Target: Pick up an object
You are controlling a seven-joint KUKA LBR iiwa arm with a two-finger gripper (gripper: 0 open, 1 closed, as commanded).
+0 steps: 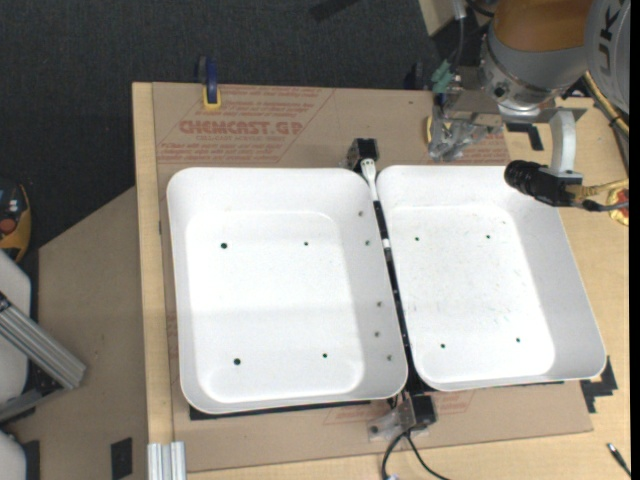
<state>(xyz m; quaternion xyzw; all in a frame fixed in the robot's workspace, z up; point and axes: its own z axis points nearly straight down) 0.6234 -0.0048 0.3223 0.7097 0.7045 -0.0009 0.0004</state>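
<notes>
Grey arm with orange band, black cables, small metallic claw.

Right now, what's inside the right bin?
The right bin shows its white floor, a few small dark dots and faint specks; I see no object to pick. The gripper hangs above the board behind the bin's far edge, covering none of the floor.

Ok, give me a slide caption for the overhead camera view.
KUKA arm's pincer poised beyond the far rim of the right bin, left bin alongside.
</notes>
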